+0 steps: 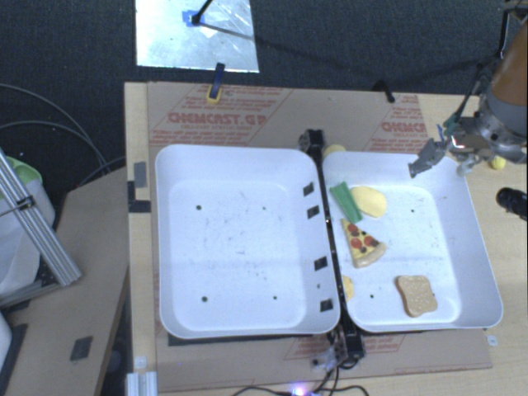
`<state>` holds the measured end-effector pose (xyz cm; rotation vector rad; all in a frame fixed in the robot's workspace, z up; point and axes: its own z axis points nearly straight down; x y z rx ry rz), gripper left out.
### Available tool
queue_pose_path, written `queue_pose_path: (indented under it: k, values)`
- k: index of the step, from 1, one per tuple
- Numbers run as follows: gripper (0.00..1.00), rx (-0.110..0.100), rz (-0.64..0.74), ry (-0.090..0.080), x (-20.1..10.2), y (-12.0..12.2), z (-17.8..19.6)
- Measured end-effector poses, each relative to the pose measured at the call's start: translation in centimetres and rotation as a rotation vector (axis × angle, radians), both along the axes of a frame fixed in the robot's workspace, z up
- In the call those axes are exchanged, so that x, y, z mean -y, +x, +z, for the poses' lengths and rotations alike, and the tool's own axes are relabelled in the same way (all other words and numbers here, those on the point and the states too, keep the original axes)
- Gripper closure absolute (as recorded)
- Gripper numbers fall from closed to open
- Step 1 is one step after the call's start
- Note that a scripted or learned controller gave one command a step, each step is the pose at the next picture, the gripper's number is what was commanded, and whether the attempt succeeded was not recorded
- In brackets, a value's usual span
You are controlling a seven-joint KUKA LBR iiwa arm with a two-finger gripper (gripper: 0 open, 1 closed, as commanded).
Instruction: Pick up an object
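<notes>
Four toy foods are seen in the right bin (462,221): a pizza slice (364,245) near the middle of the bin's left wall, a green strip (345,200) and a yellow lemon-like piece (369,200) touching each other just above it, and a slice of toast (416,294) towards the bin's front edge. A small yellow piece (347,287) is partly hidden against the left wall low down. The left bin (239,242) carries nothing to grasp. The gripper (429,159) is held above the right bin's far edge, near its far right corner, well apart from every item; nothing is seen between its fingers, and whether they are spread or closed cannot be made out at this sharpness. The toys are judged light, stiff and probably smooth plastic, so slipping is likelier than crushing. The toast, lying flat and alone, would be best taken across its narrow width; the pizza slice across its crust end, clear of the wall.
</notes>
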<state>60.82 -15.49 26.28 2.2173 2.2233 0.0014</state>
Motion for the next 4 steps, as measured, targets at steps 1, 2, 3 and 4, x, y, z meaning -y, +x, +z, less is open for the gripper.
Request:
queue_pose_path:
  k: [1,2,3,4]
  values:
    - [0.0,-0.013,-0.003,0.003,0.2,-3.8,-16.8]
    - [0.0,0.011,0.007,-0.001,-2.9,6.2,-17.7]
    - [0.0,-0.002,-0.001,0.0,-5.9,1.4,-17.8]
    - [0.0,-0.003,-0.002,0.001,-3.8,-4.3,-17.9]
